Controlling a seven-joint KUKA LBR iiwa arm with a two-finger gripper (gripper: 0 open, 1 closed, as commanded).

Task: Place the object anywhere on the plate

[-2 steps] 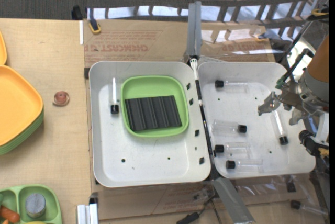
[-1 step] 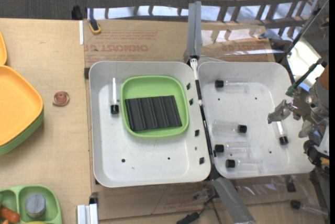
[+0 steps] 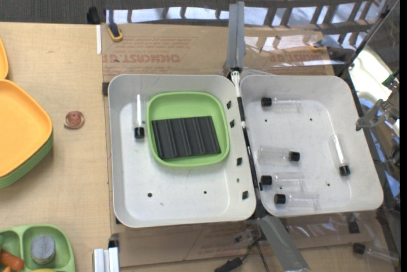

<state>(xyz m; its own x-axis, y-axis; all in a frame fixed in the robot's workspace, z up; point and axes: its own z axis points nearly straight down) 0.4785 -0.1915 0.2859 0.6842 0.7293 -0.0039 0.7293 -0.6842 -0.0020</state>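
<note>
A green square plate (image 3: pixel 156 107) lies in the left white bin (image 3: pixel 184 201), in its upper middle. A dark grey ridged block (image 3: pixel 187 137) rests flat on the plate and covers most of its floor. A clear tube with a black cap (image 3: pixel 138 118) lies on the bin floor just left of the plate, cap toward the front. The right white bin (image 3: pixel 318 124) holds several more clear black-capped tubes, among them one near the back (image 3: pixel 283 102), one in the middle (image 3: pixel 280 154) and one at the right (image 3: pixel 338 153).
Stacked orange plates (image 3: pixel 19 131) and a small reddish knob (image 3: pixel 74 118) sit on the wooden bench to the left. A green compartment tray (image 3: pixel 32 251) is at the front left. A metal frame (image 3: pixel 305 4) stands behind the right bin.
</note>
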